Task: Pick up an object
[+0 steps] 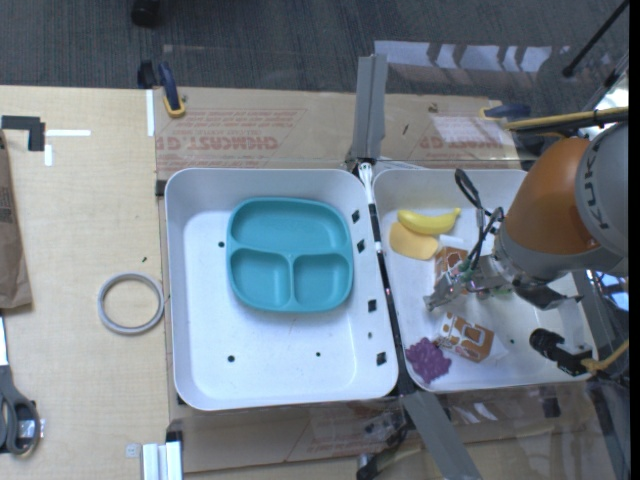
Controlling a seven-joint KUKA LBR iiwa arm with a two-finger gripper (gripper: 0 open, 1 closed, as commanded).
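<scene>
On the far left of the tabletop (80,228) lies a ring of tape (131,302), and a pair of scissors (16,420) sits near the bottom corner. Next comes the left white bin (190,368). In it rests a blue plate (291,254) with three parts, one big part on top and two small ones below. A grey bar (367,108) stands up between the two bins at the back. The right white bin (400,298) holds the small things. A yellow banana (429,220) lies near the back, touching a flat orange piece (412,242) just under it. A purple bunch of grapes (429,359) sits near the front edge. Beside it lies a brown and white snack (466,339). The pincer (447,290) hangs low in the middle of this bin, over a small red and white thing (449,263). I cannot tell if the pincer is apart or together. The grey arm with its orange band (550,203) reaches in from the right.
</scene>
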